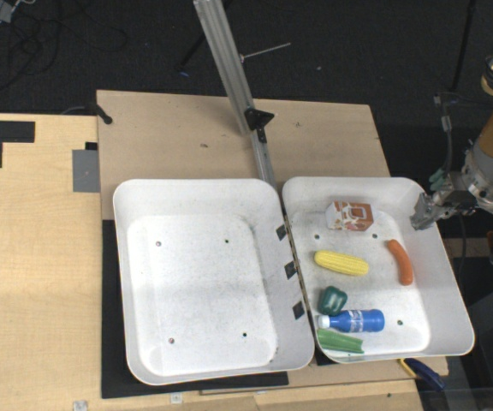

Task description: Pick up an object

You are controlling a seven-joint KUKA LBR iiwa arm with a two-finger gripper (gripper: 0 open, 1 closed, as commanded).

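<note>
Hovering over the right bin's [452,315] far edge, the gripper [424,212] shows too small to tell whether its fingers stand apart; nothing sits between them. Nearest, just below-left of the fingers, lies the smooth orange sausage [400,261], slim and rounded. It likely rolls, so straddle its narrow width squarely.
</note>
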